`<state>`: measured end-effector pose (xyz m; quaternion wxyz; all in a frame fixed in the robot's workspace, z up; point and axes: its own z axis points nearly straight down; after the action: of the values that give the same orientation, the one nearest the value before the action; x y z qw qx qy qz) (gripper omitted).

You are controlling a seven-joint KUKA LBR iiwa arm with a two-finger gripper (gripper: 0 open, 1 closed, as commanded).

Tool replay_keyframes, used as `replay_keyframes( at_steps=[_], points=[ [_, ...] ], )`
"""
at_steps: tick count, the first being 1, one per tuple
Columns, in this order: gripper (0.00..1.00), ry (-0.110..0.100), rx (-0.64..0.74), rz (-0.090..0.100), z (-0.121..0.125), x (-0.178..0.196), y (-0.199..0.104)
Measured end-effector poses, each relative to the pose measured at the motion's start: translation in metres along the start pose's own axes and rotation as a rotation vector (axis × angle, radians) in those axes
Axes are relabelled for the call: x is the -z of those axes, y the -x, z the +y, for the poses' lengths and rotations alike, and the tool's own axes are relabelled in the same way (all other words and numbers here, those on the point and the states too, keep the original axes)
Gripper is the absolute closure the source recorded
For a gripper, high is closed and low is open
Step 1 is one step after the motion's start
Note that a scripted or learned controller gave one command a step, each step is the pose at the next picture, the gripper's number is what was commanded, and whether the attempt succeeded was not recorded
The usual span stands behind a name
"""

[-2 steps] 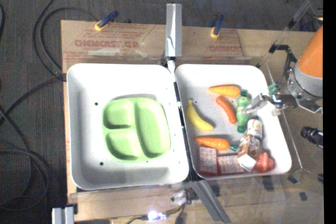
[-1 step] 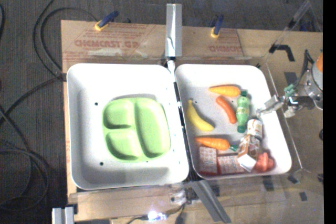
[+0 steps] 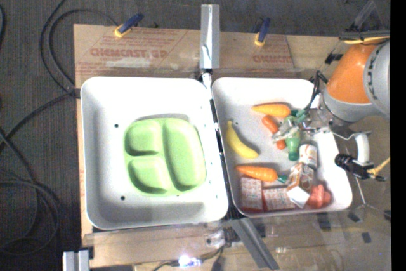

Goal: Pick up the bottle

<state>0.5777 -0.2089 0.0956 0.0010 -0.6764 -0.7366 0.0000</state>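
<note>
The gripper (image 3: 293, 130) sits low in the right bin (image 3: 222, 136), right of centre in the frame, its metal parts tangled in view with the toys beneath — whether it is parted or closed cannot be told from here. The bottle (image 3: 308, 156), a small one with a white label, lies just below and right of it, apparently not held. A green piece (image 3: 292, 148) stands just beside the bottle's left side. Around these lie two carrots, one (image 3: 271, 109) above and one (image 3: 257, 171) lower left, a banana (image 3: 240, 141) to the left, and a box (image 3: 261, 195) near the bin's lower edge. The left bin (image 3: 95, 136) holds a green tray (image 3: 165, 154).

The risk is the crowding — closing here may catch the green piece or carrot instead of the bottle, or nudge it aside.
</note>
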Motion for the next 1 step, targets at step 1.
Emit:
replay_keyframes(
  at_steps=[1],
  points=[
    [1.0, 0.009, 0.002, -0.001, 0.0034, 0.014, -0.0007]
  ],
)
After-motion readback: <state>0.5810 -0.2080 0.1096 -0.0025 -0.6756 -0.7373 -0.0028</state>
